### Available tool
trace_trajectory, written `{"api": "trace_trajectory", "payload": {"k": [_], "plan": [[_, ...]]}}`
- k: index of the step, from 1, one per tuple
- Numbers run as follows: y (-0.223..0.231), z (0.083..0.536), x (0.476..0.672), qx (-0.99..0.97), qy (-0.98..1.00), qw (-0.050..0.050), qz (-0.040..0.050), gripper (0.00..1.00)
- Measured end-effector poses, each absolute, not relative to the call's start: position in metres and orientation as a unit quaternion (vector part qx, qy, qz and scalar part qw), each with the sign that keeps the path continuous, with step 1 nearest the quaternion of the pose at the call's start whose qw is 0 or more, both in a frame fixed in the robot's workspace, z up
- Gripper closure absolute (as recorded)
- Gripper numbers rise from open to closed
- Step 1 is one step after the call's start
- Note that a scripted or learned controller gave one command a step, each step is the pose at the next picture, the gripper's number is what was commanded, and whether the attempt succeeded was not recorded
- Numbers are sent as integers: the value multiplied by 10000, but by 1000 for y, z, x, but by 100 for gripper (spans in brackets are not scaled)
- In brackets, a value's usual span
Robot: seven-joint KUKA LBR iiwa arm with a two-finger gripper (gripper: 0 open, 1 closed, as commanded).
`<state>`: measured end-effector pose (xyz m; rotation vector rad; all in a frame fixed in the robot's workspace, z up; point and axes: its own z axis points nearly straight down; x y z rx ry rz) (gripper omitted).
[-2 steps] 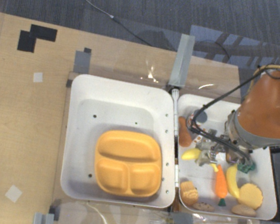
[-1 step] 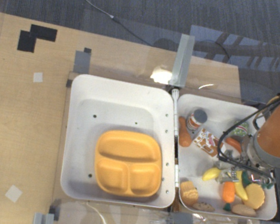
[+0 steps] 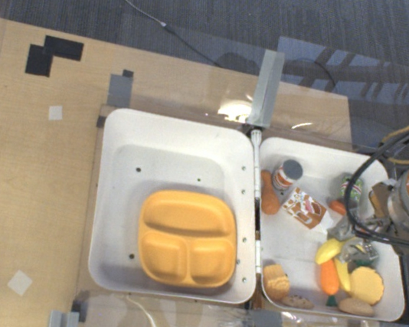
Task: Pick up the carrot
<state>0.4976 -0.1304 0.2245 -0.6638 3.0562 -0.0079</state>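
Note:
The carrot [image 3: 329, 277], short and orange, lies near the front of the right bin [image 3: 296, 244], between a yellow banana-like piece [image 3: 328, 252] and a round yellow item [image 3: 366, 285]. My gripper [image 3: 355, 249] hangs low over the bin's right side, just above and to the right of the carrot, among dark cables. The carrot rests on the bin floor, apart from the gripper.
The right bin also holds a small can [image 3: 290, 173], a brown sausage [image 3: 268, 194], a printed packet [image 3: 306, 208], cookies [image 3: 277, 279] and a tan potato [image 3: 356, 306]. The left bin [image 3: 119, 183] holds a yellow compartment tray [image 3: 188, 238].

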Motion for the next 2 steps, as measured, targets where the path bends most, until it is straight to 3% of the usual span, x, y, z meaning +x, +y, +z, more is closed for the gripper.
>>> {"api": "trace_trajectory", "payload": {"k": [1,2], "plan": [[-174,319,530,-2545,9670,83,-48,100],[-150,314,578,-3060,9520,52,-12,100]]}}
